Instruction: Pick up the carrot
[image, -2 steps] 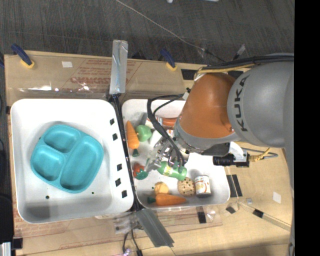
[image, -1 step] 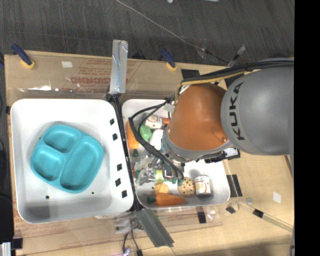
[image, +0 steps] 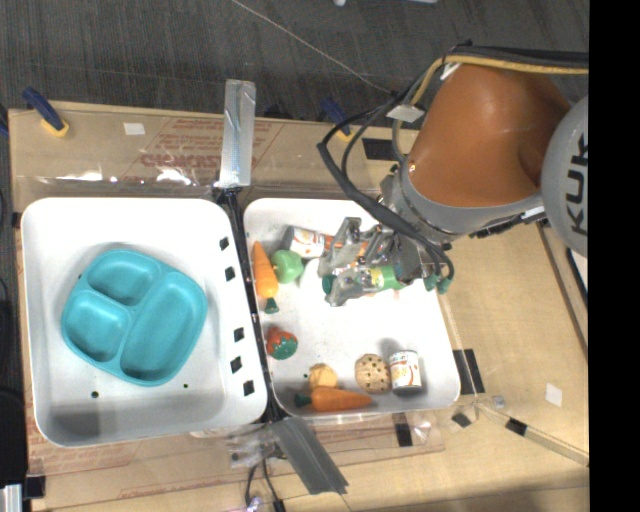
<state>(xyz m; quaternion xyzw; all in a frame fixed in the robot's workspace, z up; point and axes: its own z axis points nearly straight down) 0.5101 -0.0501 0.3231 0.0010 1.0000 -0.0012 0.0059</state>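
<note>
Two carrot-like toys lie in the right bin (image: 440, 330). One orange carrot (image: 263, 270) lies lengthwise against the left wall, its green stub toward the front. A second orange carrot (image: 340, 400) rests flat along the front wall. My gripper (image: 343, 285) hangs low over the middle of the bin, to the right of the first carrot and well behind the second, touching neither. A green and yellow packet-like toy (image: 385, 278) sits right beside the gripper on its right; whether it is held is unclear.
Around the gripper are a green round toy (image: 288, 265), a small can (image: 305, 240), a red and green fruit (image: 282, 344), a cookie (image: 372, 373), a little tin (image: 404, 370) and a yellowish lump (image: 322, 376). The left bin (image: 50, 400) holds a teal divided plate (image: 135, 315).
</note>
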